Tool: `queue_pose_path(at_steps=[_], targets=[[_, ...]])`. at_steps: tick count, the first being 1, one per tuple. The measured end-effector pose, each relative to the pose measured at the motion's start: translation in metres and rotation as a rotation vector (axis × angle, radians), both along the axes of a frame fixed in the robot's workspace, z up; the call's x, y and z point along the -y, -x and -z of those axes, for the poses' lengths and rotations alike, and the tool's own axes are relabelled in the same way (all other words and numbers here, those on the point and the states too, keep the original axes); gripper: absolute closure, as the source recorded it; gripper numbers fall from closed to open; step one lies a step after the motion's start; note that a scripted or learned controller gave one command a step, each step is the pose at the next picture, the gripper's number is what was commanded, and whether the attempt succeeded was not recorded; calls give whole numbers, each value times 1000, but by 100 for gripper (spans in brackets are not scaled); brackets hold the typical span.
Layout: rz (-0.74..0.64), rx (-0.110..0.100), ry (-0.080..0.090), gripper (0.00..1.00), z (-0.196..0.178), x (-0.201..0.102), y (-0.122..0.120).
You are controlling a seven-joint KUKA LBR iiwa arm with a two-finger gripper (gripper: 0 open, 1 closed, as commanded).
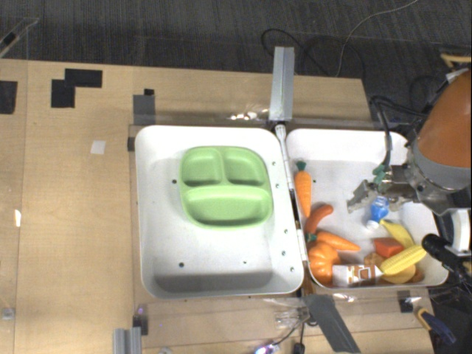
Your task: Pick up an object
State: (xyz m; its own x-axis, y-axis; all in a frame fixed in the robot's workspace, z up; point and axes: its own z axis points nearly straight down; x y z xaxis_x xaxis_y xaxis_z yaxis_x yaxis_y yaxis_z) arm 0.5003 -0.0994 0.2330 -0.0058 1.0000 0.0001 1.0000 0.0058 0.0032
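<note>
The jaws (366, 195) hung low in the right bin (332, 150); whether they were spread or pressed together could not be told. A small blue-and-white object (377, 212) lay just beside and below them, not visibly between the fingers. For a sound grasp, the jaws should centre over one item before descent, avoiding the crowded pile: banana (398, 233), corn (403, 259), carrot (302, 189). The fingertips were blurred, and the wrist ran out of frame.
</note>
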Motion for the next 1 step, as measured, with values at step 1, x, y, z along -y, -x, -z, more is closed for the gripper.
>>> queue_pose_path(at_steps=[1], targets=[[31,-2,0,0,56,-16,-23]])
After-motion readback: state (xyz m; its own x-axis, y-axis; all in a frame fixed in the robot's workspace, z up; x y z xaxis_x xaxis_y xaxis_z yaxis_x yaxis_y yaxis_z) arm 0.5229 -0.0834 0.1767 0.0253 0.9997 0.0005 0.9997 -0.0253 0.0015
